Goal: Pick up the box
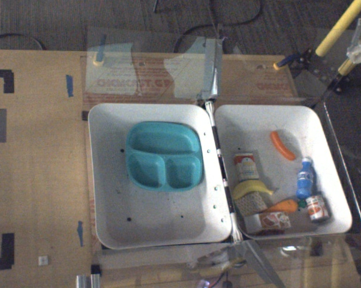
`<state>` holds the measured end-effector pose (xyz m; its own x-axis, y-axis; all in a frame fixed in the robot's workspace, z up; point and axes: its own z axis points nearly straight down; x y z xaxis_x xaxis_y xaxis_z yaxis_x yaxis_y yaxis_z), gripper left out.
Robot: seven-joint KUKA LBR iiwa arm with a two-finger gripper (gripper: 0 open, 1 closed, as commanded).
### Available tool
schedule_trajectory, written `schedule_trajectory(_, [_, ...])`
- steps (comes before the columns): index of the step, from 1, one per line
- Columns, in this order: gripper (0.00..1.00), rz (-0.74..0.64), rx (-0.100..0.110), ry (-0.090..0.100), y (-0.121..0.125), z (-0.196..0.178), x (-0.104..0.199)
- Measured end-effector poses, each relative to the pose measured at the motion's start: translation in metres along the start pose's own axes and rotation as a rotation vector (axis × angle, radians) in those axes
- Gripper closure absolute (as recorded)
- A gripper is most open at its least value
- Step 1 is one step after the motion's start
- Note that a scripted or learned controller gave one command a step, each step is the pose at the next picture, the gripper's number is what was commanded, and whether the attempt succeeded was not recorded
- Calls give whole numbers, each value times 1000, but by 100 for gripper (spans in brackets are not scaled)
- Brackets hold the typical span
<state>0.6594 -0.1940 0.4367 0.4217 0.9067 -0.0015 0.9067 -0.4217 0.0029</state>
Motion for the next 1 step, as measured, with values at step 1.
schedule_trajectory(1, [100,-288,3,1,12,201,-8])
